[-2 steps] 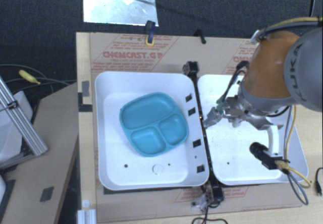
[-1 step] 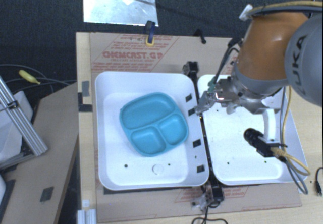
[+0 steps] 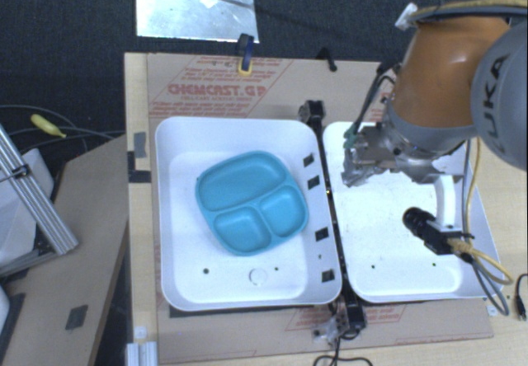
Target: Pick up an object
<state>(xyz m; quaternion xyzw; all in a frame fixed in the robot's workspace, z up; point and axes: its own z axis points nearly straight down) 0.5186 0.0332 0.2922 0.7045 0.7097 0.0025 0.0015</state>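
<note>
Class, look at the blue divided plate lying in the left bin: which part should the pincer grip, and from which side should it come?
Probably the raised outer rim of the blue divided plate, approached from above. It lies flat and looks too wide to span, so one finger inside a compartment and one outside the edge suits it. The near-right rim is closest to the pincer.

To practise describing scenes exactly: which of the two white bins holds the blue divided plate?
The left bin holds the blue divided plate. The right bin has the gripper over it instead.
</note>
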